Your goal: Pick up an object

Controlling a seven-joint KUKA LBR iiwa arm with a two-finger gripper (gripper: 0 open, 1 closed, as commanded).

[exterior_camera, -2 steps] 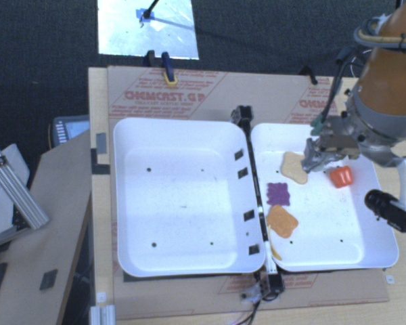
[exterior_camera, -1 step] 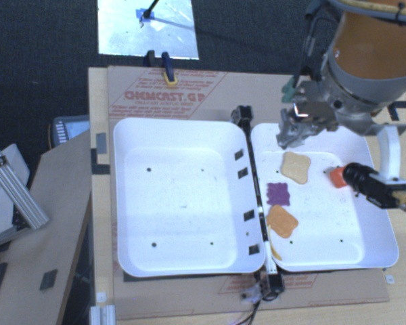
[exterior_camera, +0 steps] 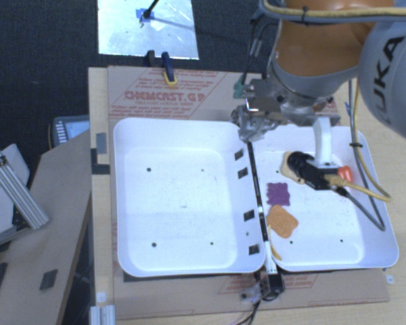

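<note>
Nearest, right bin [exterior_camera: 375,249] holds orange piece [exterior_camera: 283,222], flat; just behind it purple piece [exterior_camera: 279,193]; further, pale yellow piece [exterior_camera: 287,160]. Farthest, hand [exterior_camera: 250,131] over far end of divider [exterior_camera: 256,185]; wide or narrow, cannot tell.

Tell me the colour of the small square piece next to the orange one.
Purple. The square piece shows best in the camera view.

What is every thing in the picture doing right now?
hand, over the far end of the divider
purple piece, lying flat in the right bin
orange piece, lying flat beside the purple piece
tan piece, lying in the right bin, partly hidden
</note>
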